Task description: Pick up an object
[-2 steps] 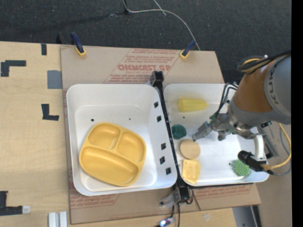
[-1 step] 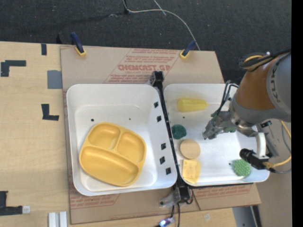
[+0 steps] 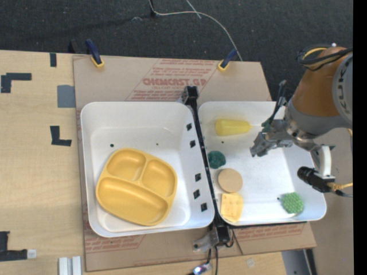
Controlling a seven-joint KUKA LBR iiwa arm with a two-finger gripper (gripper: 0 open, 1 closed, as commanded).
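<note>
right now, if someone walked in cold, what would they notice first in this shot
The big yellow divided tray lying in the left bin draws the eye first. Next comes the grey and orange arm reaching in from the right, its gripper over the right bin. Small things lie there: a yellow piece, a dark green piece, a tan disc.

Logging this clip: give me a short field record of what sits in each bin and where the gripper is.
left bin: yellow divided plastic plate
right bin: pale yellow oblong piece, dark green round piece, tan flat disc, yellow cheese-like wedge, bright green bumpy piece
gripper: above right bin's bare middle, right of the oblong piece
held: nothing seen between fingers
</note>
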